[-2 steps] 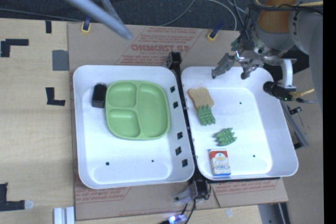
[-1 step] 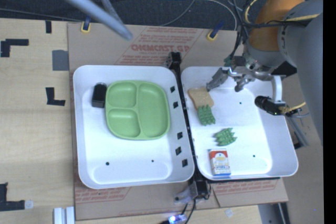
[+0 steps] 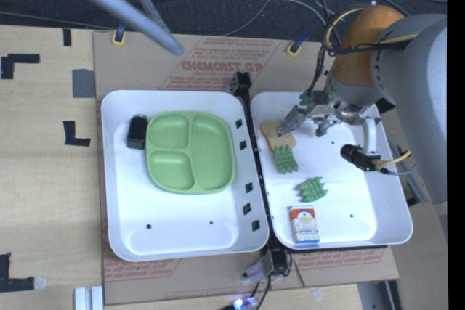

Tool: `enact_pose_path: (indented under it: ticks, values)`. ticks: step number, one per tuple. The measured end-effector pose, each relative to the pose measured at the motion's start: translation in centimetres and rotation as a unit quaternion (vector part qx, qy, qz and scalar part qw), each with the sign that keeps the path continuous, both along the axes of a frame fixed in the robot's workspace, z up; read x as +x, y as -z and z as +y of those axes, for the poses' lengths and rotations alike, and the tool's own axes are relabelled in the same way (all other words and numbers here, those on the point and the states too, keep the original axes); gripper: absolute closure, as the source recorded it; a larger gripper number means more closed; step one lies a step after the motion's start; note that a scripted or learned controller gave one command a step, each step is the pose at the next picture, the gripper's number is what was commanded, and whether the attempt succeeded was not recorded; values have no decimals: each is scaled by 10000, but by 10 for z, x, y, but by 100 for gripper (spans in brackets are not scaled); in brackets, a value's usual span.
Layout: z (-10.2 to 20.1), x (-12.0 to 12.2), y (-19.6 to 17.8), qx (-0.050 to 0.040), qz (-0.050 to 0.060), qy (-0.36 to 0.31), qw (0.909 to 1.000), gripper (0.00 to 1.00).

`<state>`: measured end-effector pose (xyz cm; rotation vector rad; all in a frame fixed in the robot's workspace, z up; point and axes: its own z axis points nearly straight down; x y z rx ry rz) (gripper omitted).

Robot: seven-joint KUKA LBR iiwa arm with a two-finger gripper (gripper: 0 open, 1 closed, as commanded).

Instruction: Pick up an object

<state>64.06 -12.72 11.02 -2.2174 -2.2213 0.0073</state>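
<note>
The pincer [image 3: 305, 123] hangs over the far left part of the right bin [image 3: 363, 218], its two fingers spread apart with nothing between them — one fingertip sits just beside the tan block [image 3: 269, 134], the other points toward the middle of the bin. From my seat I cannot tell whether that near fingertip touches the block or merely hovers over it.

The tan block lies close to the bin's left wall, hard by the black divider [image 3: 251, 156] between the two bins, so there is little room on that side. Just in front of it sits a green ridged piece [image 3: 285, 159], touching or nearly touching the block. A second green piece [image 3: 311, 189] lies nearer me, apart from the first, and a small red-and-white box [image 3: 304, 223] rests near the front rim. The right half of this bin is open white floor, with only a black fitting [image 3: 359, 156] of the arm hanging over it.

In the left bin [image 3: 123, 221], a green divided plate [image 3: 191, 152] takes up the middle, and a small black object [image 3: 136, 131] sits at its left edge. Both bins rest on cardboard [image 3: 218, 58] on the counter [image 3: 43, 170].
</note>
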Motion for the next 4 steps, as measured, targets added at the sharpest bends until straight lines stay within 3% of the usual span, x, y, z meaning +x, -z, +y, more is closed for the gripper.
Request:
enact_pose_path:
  ticks: [1, 2, 4]
  values:
    - [0, 1, 25, -6, -27, 1, 10000, 0]
    - [2, 3, 11, 8, -66, -10, 10000, 100]
    - [-1, -12, -99, 3, -49, 2, 10000, 100]
